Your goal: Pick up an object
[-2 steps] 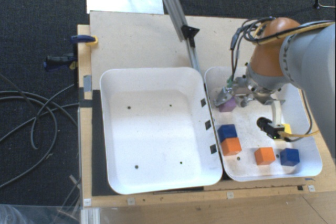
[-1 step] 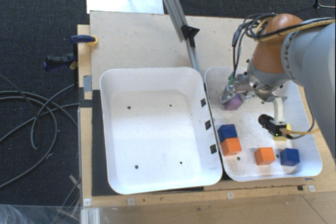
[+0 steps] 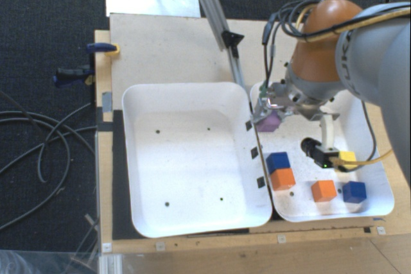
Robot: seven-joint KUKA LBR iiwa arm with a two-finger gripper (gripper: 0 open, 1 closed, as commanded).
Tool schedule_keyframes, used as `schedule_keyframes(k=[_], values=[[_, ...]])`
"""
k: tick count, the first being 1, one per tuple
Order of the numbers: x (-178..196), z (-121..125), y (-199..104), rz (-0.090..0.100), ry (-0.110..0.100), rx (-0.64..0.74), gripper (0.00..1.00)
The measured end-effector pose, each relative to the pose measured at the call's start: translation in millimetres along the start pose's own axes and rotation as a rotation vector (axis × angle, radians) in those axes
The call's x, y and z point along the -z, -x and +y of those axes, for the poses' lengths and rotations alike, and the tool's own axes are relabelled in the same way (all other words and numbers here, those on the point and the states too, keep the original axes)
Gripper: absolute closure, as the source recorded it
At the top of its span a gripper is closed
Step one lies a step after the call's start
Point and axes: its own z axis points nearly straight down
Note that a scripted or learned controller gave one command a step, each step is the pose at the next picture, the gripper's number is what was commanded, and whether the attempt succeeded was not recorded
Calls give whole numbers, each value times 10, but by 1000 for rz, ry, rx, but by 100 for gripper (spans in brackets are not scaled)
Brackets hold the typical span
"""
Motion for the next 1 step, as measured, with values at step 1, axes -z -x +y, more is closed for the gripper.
schedule_keyframes(k=[1], values=[[91,527,-780,0,0,2,100]])
